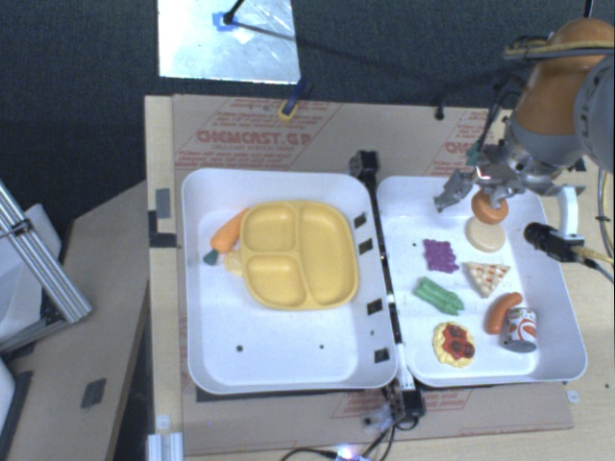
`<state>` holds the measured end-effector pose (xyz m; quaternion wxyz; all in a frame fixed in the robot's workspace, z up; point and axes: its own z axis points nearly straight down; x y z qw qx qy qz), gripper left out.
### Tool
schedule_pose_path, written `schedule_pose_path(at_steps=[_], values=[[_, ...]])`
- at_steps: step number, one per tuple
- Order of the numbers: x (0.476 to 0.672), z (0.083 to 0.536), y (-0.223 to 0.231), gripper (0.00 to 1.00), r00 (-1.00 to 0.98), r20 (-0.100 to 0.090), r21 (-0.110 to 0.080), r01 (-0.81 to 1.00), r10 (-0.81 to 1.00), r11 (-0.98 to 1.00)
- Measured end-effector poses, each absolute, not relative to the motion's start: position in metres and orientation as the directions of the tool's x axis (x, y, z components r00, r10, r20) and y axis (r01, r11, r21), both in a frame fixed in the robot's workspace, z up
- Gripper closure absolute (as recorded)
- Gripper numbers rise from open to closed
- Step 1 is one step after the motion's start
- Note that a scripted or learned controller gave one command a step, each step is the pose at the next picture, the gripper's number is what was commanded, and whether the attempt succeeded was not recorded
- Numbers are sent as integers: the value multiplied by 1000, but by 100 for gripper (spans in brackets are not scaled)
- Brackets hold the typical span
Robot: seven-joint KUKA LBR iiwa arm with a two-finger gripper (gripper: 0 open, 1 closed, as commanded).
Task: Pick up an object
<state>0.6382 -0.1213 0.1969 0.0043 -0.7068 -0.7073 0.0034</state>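
The end effector [473, 192] hangs over the far part of the right bin [567, 349], its two fingers spread apart, one reaching left and one down beside an orange round piece [490, 210]. That piece sits directly under or just past the right finger; whether a finger touches it cannot be told, and nothing is pinched between the fingers. Just nearer the camera lies a pale bun-like disc [486, 235], touching or nearly touching the orange piece.

Further out in the same bin are purple grapes [440, 254], a pizza slice [487, 277], a green vegetable [439, 296], a sausage [504, 311], a small can [522, 329] and a round pizza [455, 343]. The left bin [207, 353] holds a yellow divided plate [293, 254] with a carrot [228, 230] beside its left edge.

To grasp well, I judge the arm should centre the spread fingers over the orange piece so one finger lands on each side, descend straight, and avoid wedging a finger between it and the pale disc, which could nudge both aside. Close only once low enough to grip below its widest part.
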Motion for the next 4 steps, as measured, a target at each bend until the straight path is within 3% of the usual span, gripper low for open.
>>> schedule_pose_path(at_steps=[1,2,3,4], values=[[641,204,-121,0,-3,0,1,1000,1000,3],[645,143,-125,0,-1,0,-4,1000,1000,1],[647,94,-123,0,-3,1,4,1000,1000,3],[647,106,-124,100,-2,0,6,1000,1000,2]])
